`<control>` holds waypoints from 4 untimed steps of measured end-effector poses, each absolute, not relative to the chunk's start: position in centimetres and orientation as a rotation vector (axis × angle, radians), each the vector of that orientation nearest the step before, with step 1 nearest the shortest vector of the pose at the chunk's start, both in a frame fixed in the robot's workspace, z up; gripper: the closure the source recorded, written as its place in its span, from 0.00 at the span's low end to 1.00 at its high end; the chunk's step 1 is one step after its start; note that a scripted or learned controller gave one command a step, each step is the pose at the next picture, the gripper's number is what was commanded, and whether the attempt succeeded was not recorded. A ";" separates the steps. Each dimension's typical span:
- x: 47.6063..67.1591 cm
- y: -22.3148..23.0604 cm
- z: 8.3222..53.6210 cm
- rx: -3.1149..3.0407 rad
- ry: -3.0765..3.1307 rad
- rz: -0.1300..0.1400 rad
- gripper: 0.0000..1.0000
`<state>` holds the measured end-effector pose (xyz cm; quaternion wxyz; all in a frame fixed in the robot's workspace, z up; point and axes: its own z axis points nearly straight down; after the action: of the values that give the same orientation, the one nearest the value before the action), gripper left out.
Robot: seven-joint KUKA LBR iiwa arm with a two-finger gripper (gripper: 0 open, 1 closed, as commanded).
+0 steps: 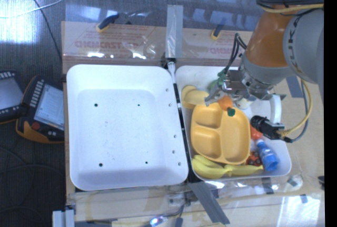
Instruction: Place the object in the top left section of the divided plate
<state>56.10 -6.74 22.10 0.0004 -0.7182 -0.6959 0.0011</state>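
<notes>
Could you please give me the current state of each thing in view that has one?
Divided plate: upright in the right bin, its sections bare.
Carrot: at the plate's top edge, under the gripper.
Banana: lying below the plate.
Blue bottle: lying on its side.
Left bin: bare.

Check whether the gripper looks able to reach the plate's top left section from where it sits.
Probably yes. The gripper hangs at the far edge of the yellow divided plate, right beside that section, with a small orange object by it and nothing standing between them.
</notes>
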 end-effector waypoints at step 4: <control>62.9 5.5 39.0 -0.717 -3.061 -0.002 1.00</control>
<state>62.87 5.54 39.03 -0.0014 -0.2281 -0.9736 -0.0006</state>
